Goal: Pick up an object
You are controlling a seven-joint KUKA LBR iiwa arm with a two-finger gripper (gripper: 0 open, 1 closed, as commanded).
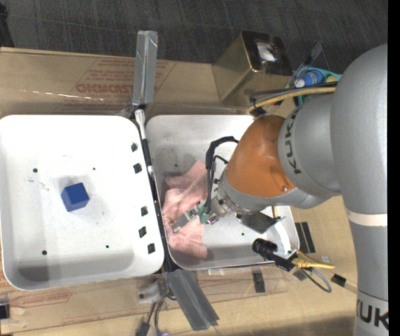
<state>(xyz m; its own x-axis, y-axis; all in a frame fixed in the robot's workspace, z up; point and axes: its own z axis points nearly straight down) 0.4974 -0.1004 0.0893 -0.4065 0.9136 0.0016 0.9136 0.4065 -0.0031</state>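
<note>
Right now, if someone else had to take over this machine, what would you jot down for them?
Pincer: low in the right bin, over the pink cloth; whether it has closed on the cloth can't be told from this angle.
Things: pink cloth bunched against the right bin's left wall; blue cube alone in the left bin.
Done: arm brought down to the cloth.
Left: a confirmed grip and a lift.

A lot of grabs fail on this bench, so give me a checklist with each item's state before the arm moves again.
1. Hand is over the right bin: ok.
2. Hand is at a target, the pink cloth: ok, it sits at the cloth's right edge.
3. Cloth is actually caught in the hand: cannot tell, the arm covers much of it.
4. Cloth lies fully inside the right bin: ok.
5. Blue block is out of the way, alone in the left bin: ok.
</note>
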